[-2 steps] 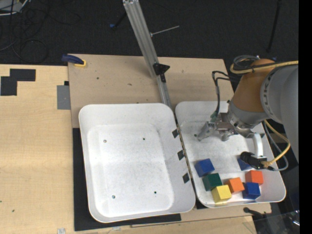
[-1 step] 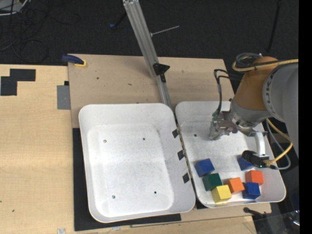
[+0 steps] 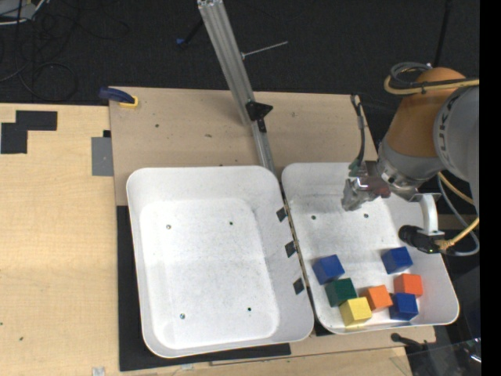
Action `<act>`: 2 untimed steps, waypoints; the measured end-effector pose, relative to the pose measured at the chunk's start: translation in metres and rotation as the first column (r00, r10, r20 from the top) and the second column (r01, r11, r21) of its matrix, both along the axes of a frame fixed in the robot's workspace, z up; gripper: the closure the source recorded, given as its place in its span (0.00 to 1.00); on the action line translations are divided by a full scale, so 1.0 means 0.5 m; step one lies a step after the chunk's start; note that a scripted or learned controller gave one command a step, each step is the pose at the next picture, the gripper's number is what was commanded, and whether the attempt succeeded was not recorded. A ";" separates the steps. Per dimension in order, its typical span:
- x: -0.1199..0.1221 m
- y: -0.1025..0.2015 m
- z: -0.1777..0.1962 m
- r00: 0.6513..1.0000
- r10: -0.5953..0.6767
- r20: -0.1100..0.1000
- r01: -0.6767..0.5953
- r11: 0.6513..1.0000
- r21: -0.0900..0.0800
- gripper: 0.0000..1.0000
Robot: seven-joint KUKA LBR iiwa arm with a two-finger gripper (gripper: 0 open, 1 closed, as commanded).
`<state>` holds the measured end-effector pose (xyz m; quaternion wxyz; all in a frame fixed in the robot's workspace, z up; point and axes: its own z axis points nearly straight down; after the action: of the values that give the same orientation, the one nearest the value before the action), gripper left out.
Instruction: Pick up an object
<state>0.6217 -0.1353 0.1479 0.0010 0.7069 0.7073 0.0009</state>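
Coloured blocks cluster at the right bin's near end while the gripper hovers apart over bare floor, seemingly approaching; next, descend onto one.

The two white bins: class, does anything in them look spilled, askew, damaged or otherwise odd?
Nothing stands out. The small cubes, two blue, a green, a yellow, an orange, a red and a third blue, all lie inside the right white bin, loosely clustered at its near end. The gripper hangs over its far end.
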 end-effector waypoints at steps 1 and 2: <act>0.006 0.013 0.092 1.000 0.001 0.000 -0.001 1.000 0.000 1.00; 0.008 0.009 0.192 1.000 0.001 0.001 -0.001 1.000 -0.001 1.00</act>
<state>0.6257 -0.1306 0.2437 0.0016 0.7066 0.7076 0.0010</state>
